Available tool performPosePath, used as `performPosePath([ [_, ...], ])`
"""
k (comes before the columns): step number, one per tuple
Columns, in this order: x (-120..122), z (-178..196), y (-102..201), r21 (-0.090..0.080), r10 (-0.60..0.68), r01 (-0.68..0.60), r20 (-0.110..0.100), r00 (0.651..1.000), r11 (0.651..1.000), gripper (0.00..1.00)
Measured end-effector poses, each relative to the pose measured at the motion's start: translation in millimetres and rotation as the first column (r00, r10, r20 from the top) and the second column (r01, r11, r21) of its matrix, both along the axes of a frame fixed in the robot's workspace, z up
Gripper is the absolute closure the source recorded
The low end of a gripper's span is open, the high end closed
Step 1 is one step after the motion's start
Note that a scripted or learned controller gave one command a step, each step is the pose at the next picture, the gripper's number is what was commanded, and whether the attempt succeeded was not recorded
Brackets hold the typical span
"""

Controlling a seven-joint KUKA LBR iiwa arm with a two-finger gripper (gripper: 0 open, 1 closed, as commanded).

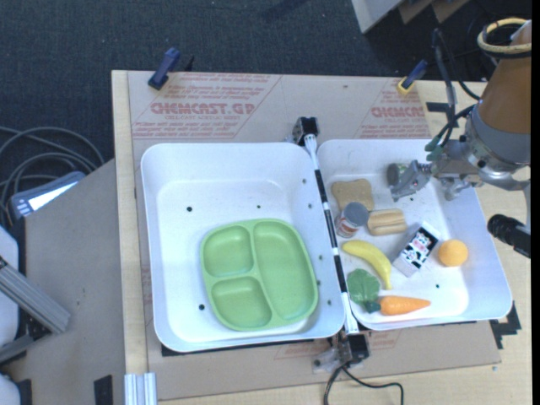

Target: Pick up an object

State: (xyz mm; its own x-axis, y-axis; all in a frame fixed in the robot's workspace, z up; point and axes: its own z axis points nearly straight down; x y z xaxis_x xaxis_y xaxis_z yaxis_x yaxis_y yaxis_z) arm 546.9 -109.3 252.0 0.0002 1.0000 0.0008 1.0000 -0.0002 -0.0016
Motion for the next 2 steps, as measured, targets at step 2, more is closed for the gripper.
performPosePath([
  [2,-60.4,-167.2,15.8,0.0,-0.001,0.001,0.001,1.0,1.0,0.0],
])
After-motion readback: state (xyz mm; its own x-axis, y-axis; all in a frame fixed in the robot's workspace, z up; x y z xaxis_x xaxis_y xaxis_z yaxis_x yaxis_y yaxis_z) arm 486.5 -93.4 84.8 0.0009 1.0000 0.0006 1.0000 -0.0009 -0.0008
